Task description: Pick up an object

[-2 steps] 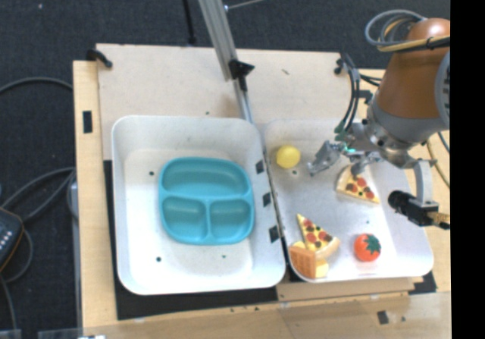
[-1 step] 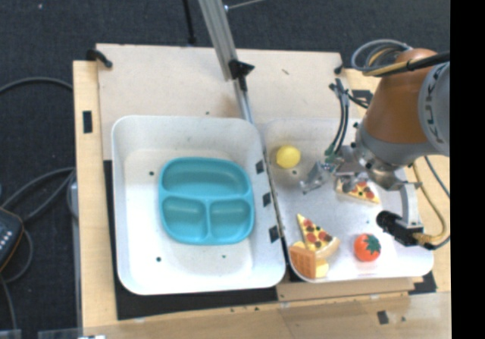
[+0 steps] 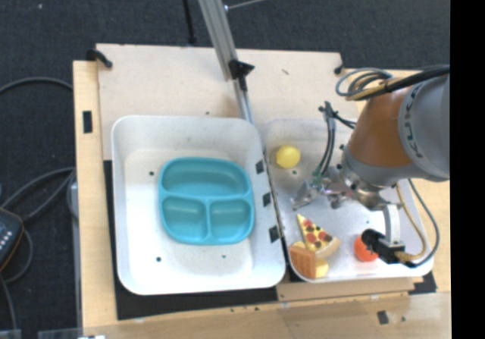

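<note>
Though I cannot tell how the end effector [image 3: 327, 192] stands, the yellow ball [image 3: 287, 156] nearby looks light, smooth, likely to roll; grip across its middle.

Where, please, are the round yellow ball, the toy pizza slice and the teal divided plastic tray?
round yellow ball [image 3: 287, 156], camera view, on its top centre.
toy pizza slice [image 3: 314, 236], camera view, on its topped face.
teal divided plastic tray [image 3: 205, 200], camera view, on the central divider.
</note>
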`<state>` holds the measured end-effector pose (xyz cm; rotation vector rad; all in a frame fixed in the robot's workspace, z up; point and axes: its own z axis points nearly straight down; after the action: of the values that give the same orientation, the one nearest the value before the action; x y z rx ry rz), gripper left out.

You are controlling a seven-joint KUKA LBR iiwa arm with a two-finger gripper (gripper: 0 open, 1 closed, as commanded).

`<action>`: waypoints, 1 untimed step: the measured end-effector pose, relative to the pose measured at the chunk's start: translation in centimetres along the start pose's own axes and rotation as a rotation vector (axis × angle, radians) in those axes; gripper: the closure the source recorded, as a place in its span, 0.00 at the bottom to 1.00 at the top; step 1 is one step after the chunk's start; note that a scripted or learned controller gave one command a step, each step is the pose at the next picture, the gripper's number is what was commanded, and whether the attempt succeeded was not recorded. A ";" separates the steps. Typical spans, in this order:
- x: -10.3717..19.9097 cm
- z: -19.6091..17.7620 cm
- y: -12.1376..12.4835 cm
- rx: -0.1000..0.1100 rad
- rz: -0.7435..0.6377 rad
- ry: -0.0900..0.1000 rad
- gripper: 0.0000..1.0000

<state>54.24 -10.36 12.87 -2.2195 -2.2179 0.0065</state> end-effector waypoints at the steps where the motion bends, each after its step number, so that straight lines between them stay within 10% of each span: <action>1: -0.1 3.0 0.0 -0.003 0.000 -0.001 0.00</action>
<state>54.19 -10.47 9.90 -2.2217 -2.2192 0.0042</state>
